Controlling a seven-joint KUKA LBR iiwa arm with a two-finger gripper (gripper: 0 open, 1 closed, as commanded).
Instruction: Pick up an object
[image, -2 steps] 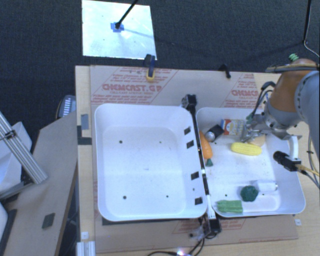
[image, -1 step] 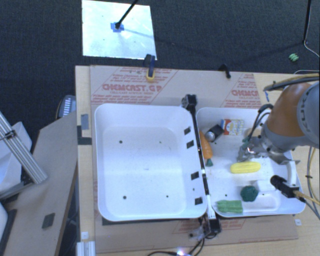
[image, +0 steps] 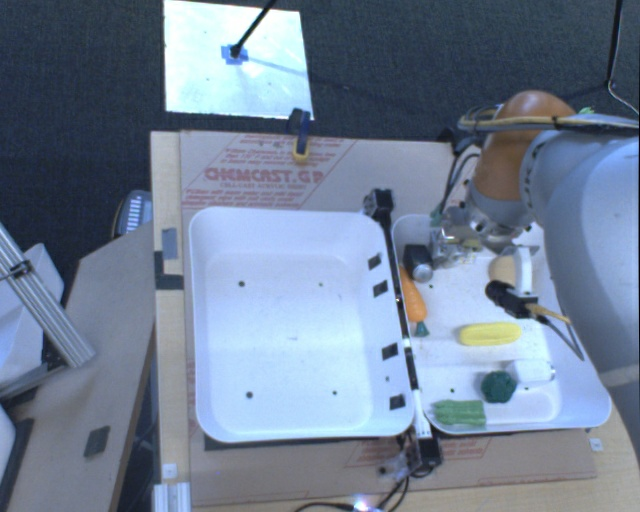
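We see the tool (image: 447, 247) at the far end of the right bin (image: 565, 408), near a carrot (image: 413, 292), and cannot tell whether it is wide or narrow

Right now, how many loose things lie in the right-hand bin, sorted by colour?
Orange: 1, the carrot-shaped piece
Yellow: 1, the oblong piece
Green: 2, the dark round one and the light flat one
Cream: 1, the pale piece beside the arm
Total: 5
A white shape next to the dark round one is too faint against the bin to count.
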